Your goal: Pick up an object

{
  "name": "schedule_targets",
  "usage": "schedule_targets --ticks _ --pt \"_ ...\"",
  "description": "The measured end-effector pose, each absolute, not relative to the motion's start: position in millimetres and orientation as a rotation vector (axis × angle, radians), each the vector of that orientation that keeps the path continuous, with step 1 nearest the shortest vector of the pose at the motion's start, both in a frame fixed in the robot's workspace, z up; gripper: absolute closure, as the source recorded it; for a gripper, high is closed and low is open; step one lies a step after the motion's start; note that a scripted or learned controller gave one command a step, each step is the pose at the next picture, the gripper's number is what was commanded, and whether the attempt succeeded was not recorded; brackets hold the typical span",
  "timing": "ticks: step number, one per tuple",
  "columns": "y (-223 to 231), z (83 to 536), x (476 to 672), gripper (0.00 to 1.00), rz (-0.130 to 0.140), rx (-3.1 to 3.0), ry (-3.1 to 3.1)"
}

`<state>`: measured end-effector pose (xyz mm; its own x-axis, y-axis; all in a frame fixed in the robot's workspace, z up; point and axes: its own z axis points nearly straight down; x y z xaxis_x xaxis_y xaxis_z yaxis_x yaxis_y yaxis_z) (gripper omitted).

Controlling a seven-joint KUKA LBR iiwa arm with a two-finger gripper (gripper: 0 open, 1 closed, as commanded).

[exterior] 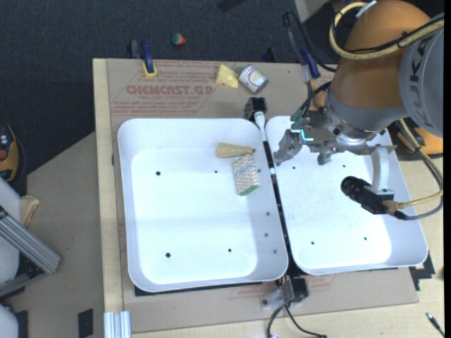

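Landmark: left bin point(141, 210). Two items lie in its upper right part: a tan cone-shaped piece point(233, 150) and, touching just below it, a patterned pouch point(245, 174). The right bin point(352, 252) sits against the left bin's right wall. The pincer point(304, 148) hangs over the right bin, just past that shared wall, near the items. Finger state: cannot tell. Nothing is visibly pinched.
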<state>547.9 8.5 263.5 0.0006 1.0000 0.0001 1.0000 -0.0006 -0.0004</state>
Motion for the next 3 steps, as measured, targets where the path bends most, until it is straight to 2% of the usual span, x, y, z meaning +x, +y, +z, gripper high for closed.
schedule_targets --ticks 1,2,3 --pt "41.4 524.8 571.4 0.00 -0.026 -2.227 -2.235" --pt "95.8 486.0 512.4 0.00 0.006 -2.209 -2.225" --pt "93.0 498.1 515.5 1.00 -0.002 -2.220 -2.225"
